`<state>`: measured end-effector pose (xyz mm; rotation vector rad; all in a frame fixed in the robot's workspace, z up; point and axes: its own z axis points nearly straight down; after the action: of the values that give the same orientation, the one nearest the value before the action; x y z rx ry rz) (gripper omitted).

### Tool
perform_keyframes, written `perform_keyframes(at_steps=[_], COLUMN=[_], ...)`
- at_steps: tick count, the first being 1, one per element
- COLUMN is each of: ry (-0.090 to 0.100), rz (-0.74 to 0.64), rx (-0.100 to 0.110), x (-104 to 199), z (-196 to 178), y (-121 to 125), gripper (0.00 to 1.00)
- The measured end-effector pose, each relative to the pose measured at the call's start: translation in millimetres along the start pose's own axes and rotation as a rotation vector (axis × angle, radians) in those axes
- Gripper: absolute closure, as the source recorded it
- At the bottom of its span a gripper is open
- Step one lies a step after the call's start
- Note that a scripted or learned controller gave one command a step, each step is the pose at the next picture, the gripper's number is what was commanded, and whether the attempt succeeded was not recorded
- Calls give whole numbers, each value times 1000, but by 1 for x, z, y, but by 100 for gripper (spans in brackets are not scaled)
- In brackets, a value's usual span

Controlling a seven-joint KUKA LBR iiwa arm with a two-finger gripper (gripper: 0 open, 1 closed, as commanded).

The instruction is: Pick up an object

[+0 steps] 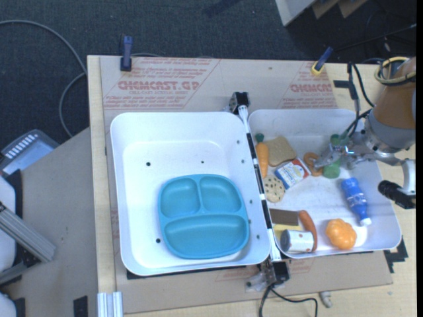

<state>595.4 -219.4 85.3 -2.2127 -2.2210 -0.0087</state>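
Arm (395, 114) reaching in from right, wrist bent low over right bin (291, 119). Gripper (336, 156) at bin's upper middle; finger state not discernible. Green object (331, 170) directly beneath gripper tip, orange ring (312, 164) just beside, blue bottle (355, 199) near.

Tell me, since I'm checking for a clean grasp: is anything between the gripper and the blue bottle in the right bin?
Nothing visible blocks it. The gripper hovers at the right bin's upper right, over a green object. The blue bottle lies just below, with bare bin floor between them. The orange fruit sits beyond the bottle, not in the path.
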Motion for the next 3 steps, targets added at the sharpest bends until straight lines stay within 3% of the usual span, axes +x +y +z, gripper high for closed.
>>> perform_keyframes(at_steps=[1,2,3], ry=[-9,-8,-9], rz=[2,4,3], rx=[-3,0,-9], x=[21,45,45], z=[0,1,-12], y=[34,-5,-2], gripper=[0,0,100])
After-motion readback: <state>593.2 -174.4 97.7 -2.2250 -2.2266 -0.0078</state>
